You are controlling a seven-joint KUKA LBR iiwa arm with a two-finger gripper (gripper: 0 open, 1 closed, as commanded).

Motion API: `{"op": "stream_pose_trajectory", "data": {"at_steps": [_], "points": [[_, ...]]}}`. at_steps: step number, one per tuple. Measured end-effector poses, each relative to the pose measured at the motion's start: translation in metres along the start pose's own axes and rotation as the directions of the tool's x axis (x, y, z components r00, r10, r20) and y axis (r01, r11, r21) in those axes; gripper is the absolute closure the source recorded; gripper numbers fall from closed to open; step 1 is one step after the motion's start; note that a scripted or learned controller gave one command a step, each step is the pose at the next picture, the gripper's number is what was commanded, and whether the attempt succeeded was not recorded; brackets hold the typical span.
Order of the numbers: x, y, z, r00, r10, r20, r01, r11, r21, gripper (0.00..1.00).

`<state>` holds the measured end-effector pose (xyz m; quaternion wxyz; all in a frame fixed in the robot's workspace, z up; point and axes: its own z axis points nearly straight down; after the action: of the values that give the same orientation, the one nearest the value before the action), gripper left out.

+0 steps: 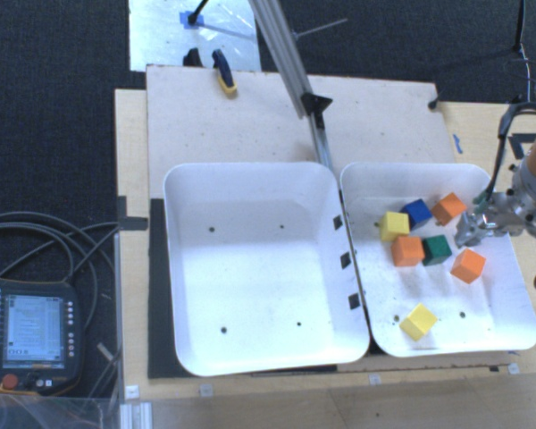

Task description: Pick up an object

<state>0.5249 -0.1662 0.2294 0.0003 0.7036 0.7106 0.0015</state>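
Observation:
The right white bin (505,324) holds several small cubes. A yellow cube (395,225), a blue cube (417,212) and an orange cube (448,208) sit near its back. An orange cube (407,250) and a green cube (437,249) touch side by side in the middle. Another orange cube (468,265) lies to their right, and a second yellow cube (419,322) lies alone near the front. My gripper (473,231) hangs over the bin's right part, between the back orange cube and the right orange cube, with no cube seen in it.
The left white bin (250,266) adjoins the right one. A slanted metal pole (281,43) reaches down to the bins' shared back edge. A teach pendant (31,333) with cables lies at the far left. A blue-yellow tool (223,71) rests on the board behind.

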Motion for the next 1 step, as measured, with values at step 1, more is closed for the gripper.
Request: {"op": "stream_pose_trajectory", "data": {"at_steps": [1], "points": [[0.0496, -0.0111, -0.0076, 1.0, -0.001, -0.001, 0.001, 1.0, 0.001, 1.0]]}}
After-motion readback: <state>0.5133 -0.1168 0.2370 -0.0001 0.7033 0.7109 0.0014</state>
